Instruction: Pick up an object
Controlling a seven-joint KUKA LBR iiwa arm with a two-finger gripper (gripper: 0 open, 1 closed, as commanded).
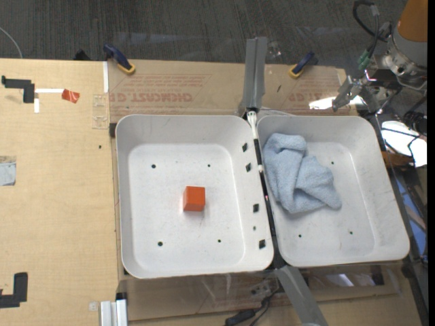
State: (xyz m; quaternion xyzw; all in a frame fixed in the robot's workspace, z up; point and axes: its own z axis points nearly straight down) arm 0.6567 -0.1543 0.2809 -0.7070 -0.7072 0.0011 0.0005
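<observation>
Cardboard sheeting (204, 87) covers the bench behind two shallow white bins, held down by blue-and-yellow clamps (119, 58) at its far edge. We see the left bin (136, 250) holding a small orange-red cube (194, 198), which sits a little below the middle of the floor, well apart from every wall. We see the right bin (380, 236) holding a crumpled light-blue towel (298, 172), bunched toward its left side near the divider between the bins. Our arm (411, 19) comes in at the upper right, and the gripper (353, 90) hangs above the far right corner of the right bin, well away from the towel and the cube. Whether its fingers are apart or together we cannot tell.
</observation>
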